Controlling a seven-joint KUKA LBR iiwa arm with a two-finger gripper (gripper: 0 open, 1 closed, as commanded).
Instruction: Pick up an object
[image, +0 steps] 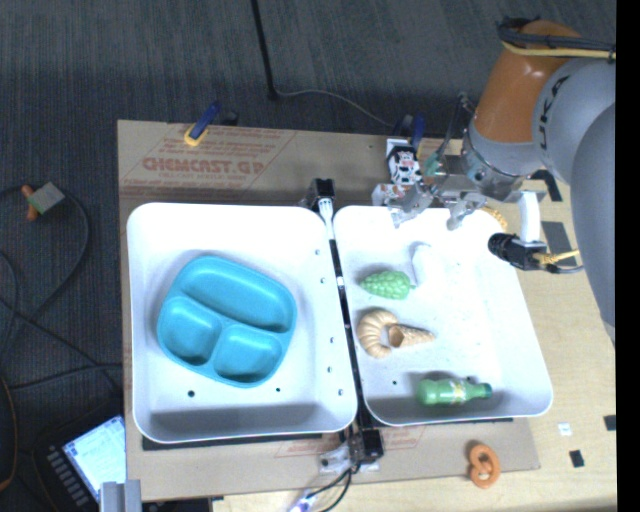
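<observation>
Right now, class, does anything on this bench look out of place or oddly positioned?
Yes. A small orange pretzel-shaped item lies on the bench outside the right bin, near its front edge. Inside that bin, the green bottle lies on its side.

Two bins side by side on bench (200, 165). Left bin (150, 400) holds a divided tray (227, 318), roughly centred. Right bin (500, 330) holds three items in a loose column: grape bunch (387, 284) farthest, croissant (390, 333) just nearer, bottle (452, 391) nearest, lying on its side. Gripper (432, 212) over the right bin's far edge. Pretzel (484, 463) on the bench, near side of right bin.
</observation>
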